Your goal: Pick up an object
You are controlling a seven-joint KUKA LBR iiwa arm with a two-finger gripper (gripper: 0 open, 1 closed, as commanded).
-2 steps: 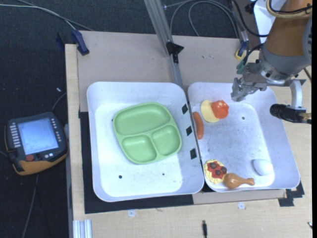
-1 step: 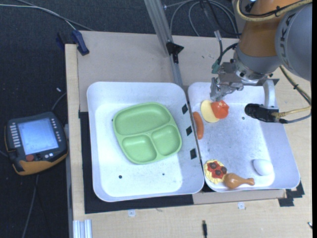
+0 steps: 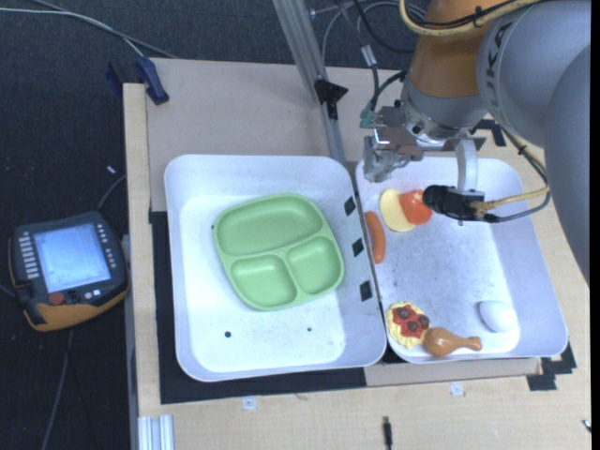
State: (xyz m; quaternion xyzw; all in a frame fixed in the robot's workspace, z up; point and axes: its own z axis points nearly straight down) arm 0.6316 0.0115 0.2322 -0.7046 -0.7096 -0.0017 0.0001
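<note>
The right bin (image 3: 525, 251) holds several toy foods. A yellow and red fruit piece (image 3: 405, 209) lies near its far left corner. An orange sausage (image 3: 376, 236) rests along the left wall. At the front lie a pizza slice (image 3: 408, 320), a brown drumstick (image 3: 451, 343) and a white egg (image 3: 497, 315). My gripper (image 3: 382, 160) hangs over the far left corner of this bin, just above and left of the fruit piece. Nothing is seen in its grasp.
The left bin (image 3: 187, 279) bears a green divided plate (image 3: 278, 249). A metal post (image 3: 305, 54) rises behind the wall between the bins. A black part with a yellow cable (image 3: 457, 201) juts out beside the fruit piece. A teach pendant (image 3: 66, 265) lies off the bench at left.
</note>
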